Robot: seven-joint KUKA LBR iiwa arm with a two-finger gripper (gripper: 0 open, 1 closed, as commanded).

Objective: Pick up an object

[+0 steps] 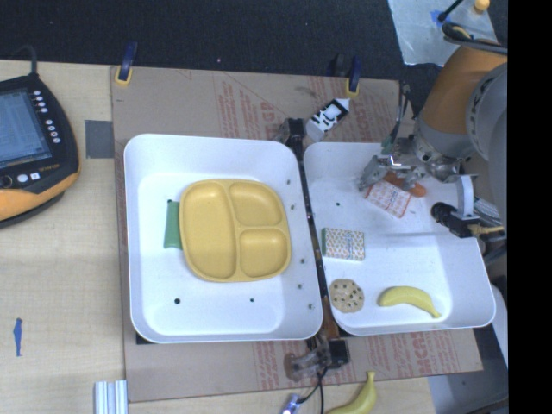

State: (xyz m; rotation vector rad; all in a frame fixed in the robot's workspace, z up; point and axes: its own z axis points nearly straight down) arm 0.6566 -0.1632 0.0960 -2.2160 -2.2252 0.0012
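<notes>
Two shallow white bins were seen side by side on a sheet of brown cardboard (259, 93) laid over the wooden bench (52, 274). In the left bin (142, 231) a yellow plastic plate with three compartments (235, 228) was placed near the middle, with a flat green object (172, 224) partly hidden beneath its left edge. In the right bin (466, 257) four things were found: a white and red packet (389, 198) near the far side, a small pale patterned rectangular pad (343, 243) close to the left wall, a round speckled cookie-like disc (346, 295) at the near left corner, and a yellow banana (410, 299) along the near wall, to the right of the disc. The grey arm with its orange band (457, 84) was reached in from the right, and the pincer (390, 169) was lowered at the far side of the right bin, directly over the far edge of the packet and seemingly touching it. Whether the pincer was spread or pressed together could not be told, and no object was seen gripped in it. A second banana (358, 397) was laid on the cardboard outside the bins, at the near edge. A black and orange handheld control pendant (30, 149) with a screen was rested on the bench to the far left.
</notes>
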